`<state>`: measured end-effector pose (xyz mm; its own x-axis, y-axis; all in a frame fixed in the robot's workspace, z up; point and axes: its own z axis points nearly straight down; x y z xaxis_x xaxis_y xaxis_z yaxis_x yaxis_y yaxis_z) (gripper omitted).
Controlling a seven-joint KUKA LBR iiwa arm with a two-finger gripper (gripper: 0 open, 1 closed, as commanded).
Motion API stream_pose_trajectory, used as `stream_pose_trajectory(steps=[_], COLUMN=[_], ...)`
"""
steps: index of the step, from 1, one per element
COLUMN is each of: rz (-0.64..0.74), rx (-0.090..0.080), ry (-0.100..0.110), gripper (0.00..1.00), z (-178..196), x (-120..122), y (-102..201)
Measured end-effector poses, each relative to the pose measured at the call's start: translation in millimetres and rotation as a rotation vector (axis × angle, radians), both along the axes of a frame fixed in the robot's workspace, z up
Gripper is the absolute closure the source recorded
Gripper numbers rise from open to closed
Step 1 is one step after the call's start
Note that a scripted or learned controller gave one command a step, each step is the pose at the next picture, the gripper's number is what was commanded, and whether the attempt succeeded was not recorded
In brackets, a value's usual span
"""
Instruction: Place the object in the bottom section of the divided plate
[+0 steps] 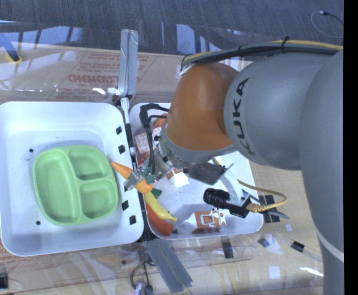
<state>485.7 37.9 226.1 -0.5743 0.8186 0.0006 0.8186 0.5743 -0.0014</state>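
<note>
Left bin (pixel 13 165): holds the green divided plate (pixel 42 165) and nothing else that you can make out.
Divided plate: lies flat, with one long compartment on its left and two smaller ones on its right.
Bottom section (pixel 97 198): taken here to be the lower of the two small compartments as this view shows them. It is bare.
Task object: an orange carrot-shaped piece (pixel 124 171). It is tilted, its pointed end over the left bin's right rim and its thicker end at the gripper (pixel 153 176), so it spans the wall between the bins.
Grip state: you cannot tell from this view. The orange wrist band overhangs the gripper, so treat the hold as unconfirmed.
Right bin (pixel 247 227): cluttered. A yellow banana-shaped piece (pixel 159 211) and a small orange-and-white carton (pixel 206 220) lie near its front wall.
Arm (pixel 271 115): reaches in from the right, above most of the right bin.
Step in hand: judged to be the carry from the right bin toward the plate. Placement is not yet done.
Next move: travel left and slightly toward the view's bottom until the piece is over the bottom section, then lower and release.
Caution: clear the bin wall and keep off the ridge between the compartments.
</note>
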Motion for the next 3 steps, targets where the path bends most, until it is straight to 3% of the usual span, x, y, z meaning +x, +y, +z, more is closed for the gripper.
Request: stream_pose_trajectory(steps=[1,2,3], rz=[0.166,0.327,0.327], rx=[0.0,0.0,0.0], ry=[-0.001,-0.002,-0.002], gripper=[1.0,1.0,0.0], z=[21.9,19.8,19.9], x=[50.1,65.3,65.3], y=[53.0,131.9,131.9])
